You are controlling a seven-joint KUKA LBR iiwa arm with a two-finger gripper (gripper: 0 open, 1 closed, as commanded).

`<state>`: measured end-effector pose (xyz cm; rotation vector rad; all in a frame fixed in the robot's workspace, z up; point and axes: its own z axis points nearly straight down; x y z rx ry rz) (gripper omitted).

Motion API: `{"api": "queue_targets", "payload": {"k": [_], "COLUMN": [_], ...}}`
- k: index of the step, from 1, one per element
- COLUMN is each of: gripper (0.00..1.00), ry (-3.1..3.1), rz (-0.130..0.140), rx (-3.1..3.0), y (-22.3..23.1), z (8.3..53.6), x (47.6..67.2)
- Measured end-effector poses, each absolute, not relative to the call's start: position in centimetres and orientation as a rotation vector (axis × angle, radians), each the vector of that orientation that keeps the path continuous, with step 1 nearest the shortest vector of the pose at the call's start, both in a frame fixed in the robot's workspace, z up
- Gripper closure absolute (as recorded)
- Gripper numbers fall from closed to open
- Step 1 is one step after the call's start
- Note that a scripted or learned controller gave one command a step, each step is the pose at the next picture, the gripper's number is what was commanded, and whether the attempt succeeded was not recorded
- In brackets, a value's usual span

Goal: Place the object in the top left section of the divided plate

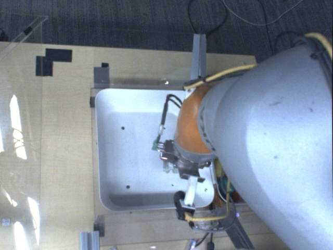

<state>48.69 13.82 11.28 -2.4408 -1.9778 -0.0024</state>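
A: Gripper [171, 155] hangs over the white bin [125, 139], toward 3 o'clock of its floor. Open or closed, can't tell.
B: Progress?
A: No placement I can confirm. The arm [270, 139] covers the 3 o'clock side, so the object's spot, heading and long axis can't be told.

You're looking at robotics lab workcell: big grey arm [276, 139] over pale wood worktop [62, 150], white bin [125, 186] with metal brackets [101, 76] at corners, clear guard panel [21, 113] at left, black tape marks [52, 60], loose cables [250, 15] trailing across dark carpet [104, 4]
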Motion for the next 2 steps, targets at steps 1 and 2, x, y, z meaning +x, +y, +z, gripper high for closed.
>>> {"api": "queue_targets", "payload": {"k": [1,2], "gripper": [1.0,1.0], "ry": [-1.828,-1.425], "rz": [-0.015,-0.022], "rx": [-2.56,-2.804], "y": [17.7,20.2], "z": [9.0,9.0], "x": [49.0,49.1]}}
